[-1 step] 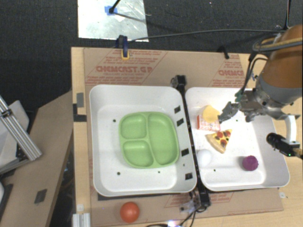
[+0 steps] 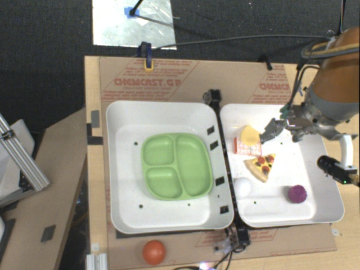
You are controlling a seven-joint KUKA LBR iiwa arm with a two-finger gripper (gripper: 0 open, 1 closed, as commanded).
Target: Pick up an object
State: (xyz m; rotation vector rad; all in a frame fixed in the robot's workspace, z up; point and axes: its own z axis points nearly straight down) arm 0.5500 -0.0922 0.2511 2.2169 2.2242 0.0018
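Note:
In the right bin (image 2: 326, 207) lie a yellow cheese-like wedge (image 2: 249, 134) on a red-and-white packet (image 2: 246, 147), a toy pizza slice (image 2: 261, 166), a white ball (image 2: 242, 187) and a purple ball (image 2: 297, 193). My gripper (image 2: 271, 131) hangs over the bin's upper middle, just right of the yellow wedge and above the pizza slice. Its dark fingers point left and down toward the wedge. Nothing shows between them.
The left bin (image 2: 121, 207) holds a green divided tray (image 2: 176, 165). An orange ball (image 2: 153, 251) sits on the bench in front of the bins. A black clamp strip (image 2: 220, 156) runs between the bins. A metal frame (image 2: 19, 156) stands at far left.

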